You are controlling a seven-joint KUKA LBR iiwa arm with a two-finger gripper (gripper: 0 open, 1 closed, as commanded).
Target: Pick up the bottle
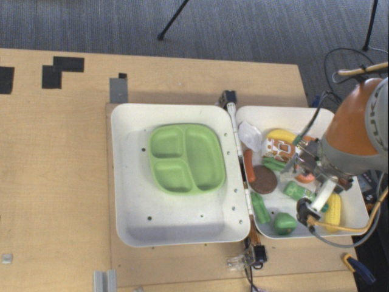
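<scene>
The right bin [285, 112] holds a pile of toy items. A small green bottle [296, 191] lies tilted near its middle, partly under the wrist. A longer green piece [260, 208] lies along the bin's left wall, and a clear plastic piece [248, 132] sits at the upper left. My gripper [302, 165] is down inside this bin, just above and right of the green bottle, over an orange-red item [306, 177]. The grey wrist and the orange band [358, 120] cover the bin's right side. Nothing is visibly held.
A green divided plate [185, 158] lies in the left bin [130, 212]. The right bin also holds a yellow banana [279, 135], a printed carton [279, 149], a brown disc [264, 179], a green ball [284, 224] and a yellow corn piece [333, 212]. Cables hang off the wrist.
</scene>
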